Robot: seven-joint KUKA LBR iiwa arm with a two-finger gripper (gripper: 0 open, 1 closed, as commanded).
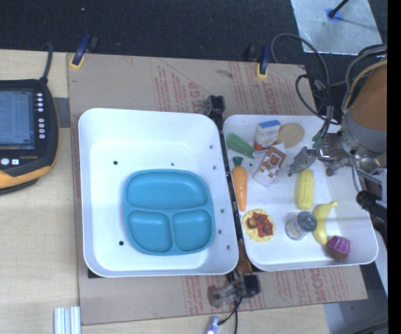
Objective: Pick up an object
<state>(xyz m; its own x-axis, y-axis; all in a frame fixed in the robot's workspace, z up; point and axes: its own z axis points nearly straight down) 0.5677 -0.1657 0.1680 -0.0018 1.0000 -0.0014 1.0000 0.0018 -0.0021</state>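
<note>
The right white bin holds several toy foods. There is a carrot, a corn cob, a banana, a small pizza, a metal can and a purple piece. A milk carton, a tan round piece, a green piece and a brown-and-white packet lie toward the back. My gripper hangs over the bin's right back part, just above the corn cob's top end and right of the packet. Nothing is visibly held.
The left white bin holds a blue divided tray. A tablet pendant lies at the far left of the bench. Cables loop behind the right bin, and clamps sit at the board's back edge.
</note>
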